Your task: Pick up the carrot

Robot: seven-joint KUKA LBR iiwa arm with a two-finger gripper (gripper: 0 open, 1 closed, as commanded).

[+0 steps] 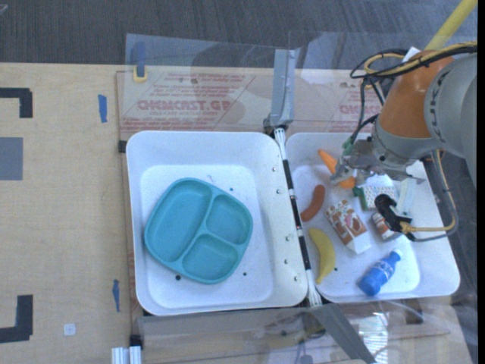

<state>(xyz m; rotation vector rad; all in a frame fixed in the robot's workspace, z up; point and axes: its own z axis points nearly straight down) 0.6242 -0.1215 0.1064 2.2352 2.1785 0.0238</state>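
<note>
Here we see the carrot point(329, 162), small, orange and tapered, lying in the right bin point(439, 279) near its far left corner. The arm point(424, 112) reaches in from the counter's right edge, its end effector point(350, 171) down at the carrot; its grip state we cannot tell.

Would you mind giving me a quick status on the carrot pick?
Gripper low in the right bin, at the carrot. Carrot lies in the bin's far left corner, no grasp visible. Sausage and juice carton close by.
</note>
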